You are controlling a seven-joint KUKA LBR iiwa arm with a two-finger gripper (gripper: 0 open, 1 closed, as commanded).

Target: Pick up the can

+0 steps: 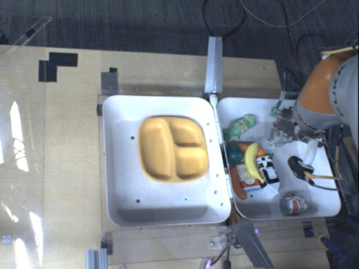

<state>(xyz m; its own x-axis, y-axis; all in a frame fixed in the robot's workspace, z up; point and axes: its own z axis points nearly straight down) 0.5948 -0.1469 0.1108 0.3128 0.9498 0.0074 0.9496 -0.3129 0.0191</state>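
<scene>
The can point(293, 204) lies on its side in the near right corner of the right bin point(331, 206), silver with a reddish label. My gripper point(280, 132) hangs over the far right part of that bin, well behind the can and apart from it. Nothing shows between the gripper and the can except bare bin floor.
The left bin point(120, 200) holds a yellow divided tray point(173, 148). Along the right bin's left side lie a green crumpled item point(240, 125), a banana point(252, 161), an orange piece point(240, 149), a red sausage-like item point(238, 186) and a small black-and-white box point(267, 169).
</scene>
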